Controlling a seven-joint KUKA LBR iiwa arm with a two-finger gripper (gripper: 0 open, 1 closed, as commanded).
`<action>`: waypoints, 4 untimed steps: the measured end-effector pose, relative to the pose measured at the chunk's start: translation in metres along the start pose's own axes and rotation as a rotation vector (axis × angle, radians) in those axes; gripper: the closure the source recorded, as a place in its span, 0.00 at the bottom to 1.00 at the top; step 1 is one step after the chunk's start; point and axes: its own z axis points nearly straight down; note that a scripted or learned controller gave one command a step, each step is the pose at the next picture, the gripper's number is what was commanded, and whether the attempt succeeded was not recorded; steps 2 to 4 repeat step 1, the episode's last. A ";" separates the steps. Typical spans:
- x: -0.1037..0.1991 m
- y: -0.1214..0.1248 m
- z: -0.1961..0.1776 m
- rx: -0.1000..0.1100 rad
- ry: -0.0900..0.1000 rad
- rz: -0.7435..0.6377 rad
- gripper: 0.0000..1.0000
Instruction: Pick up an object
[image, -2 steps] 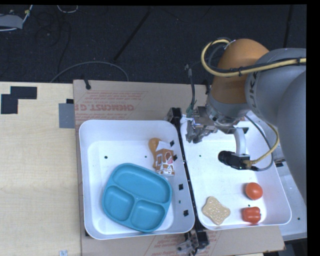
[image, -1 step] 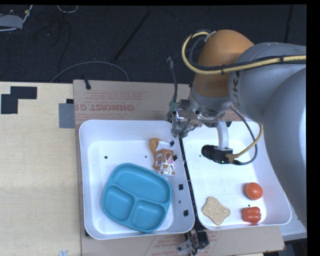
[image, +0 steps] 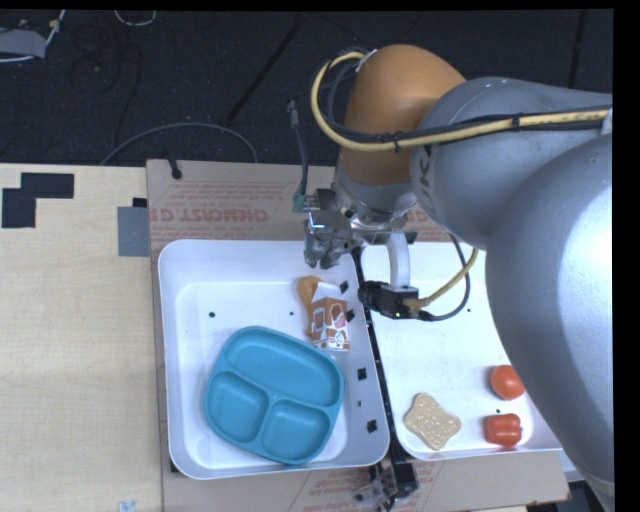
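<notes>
Two bins sit side by side on the surface, and I work from the near edge outward. In the left bin (image: 185, 300), a blue tray (image: 272, 395) fills the near half, tilted toward the near right corner. In the right bin (image: 450, 360), a cracker (image: 432, 421) lies by the near edge, with a red piece (image: 502, 429) and a tomato (image: 506, 381) toward the near right corner.

Farther back, against the left bin's right wall, lies a small packet (image: 329, 325), and touching its far end an orange piece (image: 306, 290). These are my likeliest targets.

My jaws (image: 325, 245) hang over the left bin's far right corner, just beyond the orange piece. Whether they are open or closed I cannot tell; nothing shows between them.

The risk, as I judge it: both targets crowd the wall and each other. Coming down, one finger may strike the wall or the divider, or land on the packet and nudge the orange piece aside, leaving me closing on air.
</notes>
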 end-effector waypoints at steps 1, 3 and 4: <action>-0.003 -0.001 0.000 0.002 -0.003 0.002 0.00; -0.003 -0.001 0.000 0.002 -0.003 0.002 0.00; -0.003 -0.001 0.000 0.002 -0.003 0.002 0.00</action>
